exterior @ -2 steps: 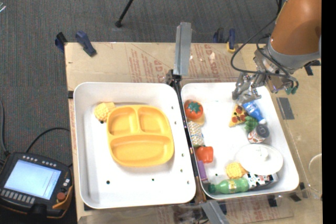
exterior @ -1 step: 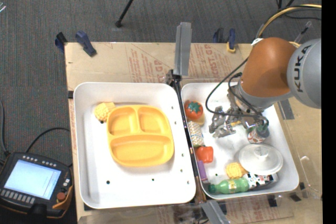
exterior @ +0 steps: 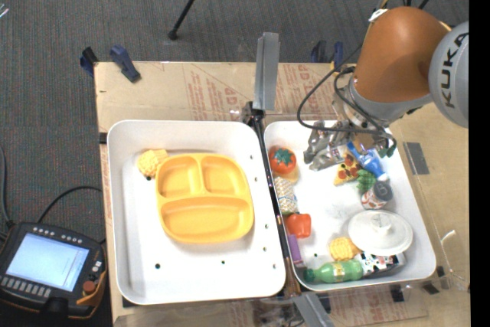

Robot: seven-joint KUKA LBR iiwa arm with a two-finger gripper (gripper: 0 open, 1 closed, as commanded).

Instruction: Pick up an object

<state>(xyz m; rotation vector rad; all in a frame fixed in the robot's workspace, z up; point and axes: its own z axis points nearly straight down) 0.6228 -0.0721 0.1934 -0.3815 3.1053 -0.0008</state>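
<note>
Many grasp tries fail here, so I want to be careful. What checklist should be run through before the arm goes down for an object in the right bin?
1. End effector is over the right bin: ok, it hangs above the bin's upper part.
2. A target is singled out beneath it: cannot tell; the bottle and pizza slice crowd close by.
3. Nothing is already held: cannot tell, the arm hides the fingertips.
4. Easier, freer targets exist: ok, the tomato and the red pepper sit apart.
5. Cables hang free of the bin: ok.
6. Left bin stays out of the path: ok, the yellow tray lies far left.
</note>
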